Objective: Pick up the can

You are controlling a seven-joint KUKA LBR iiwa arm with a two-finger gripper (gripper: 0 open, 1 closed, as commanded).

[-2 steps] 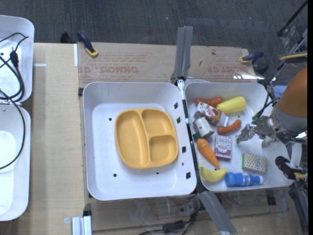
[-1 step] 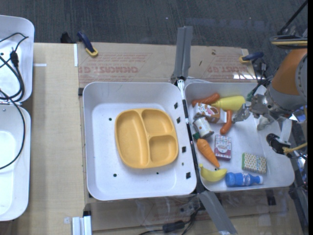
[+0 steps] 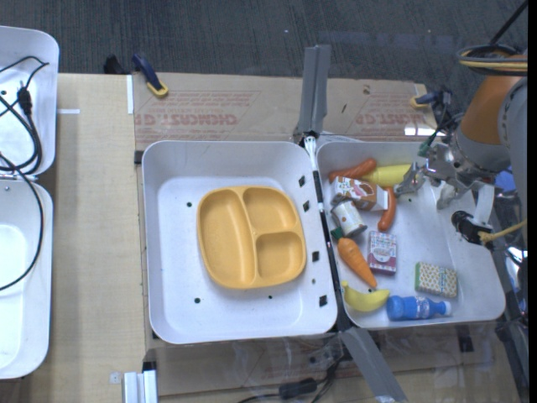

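Can (image 3: 346, 217) seemingly sideways, axis diagonal

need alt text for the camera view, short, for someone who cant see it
The grey arm's pincer hovers at the far side of the right bin, near a small can lying among toy food and a blue bottle. The left bin holds a yellow divided plate.
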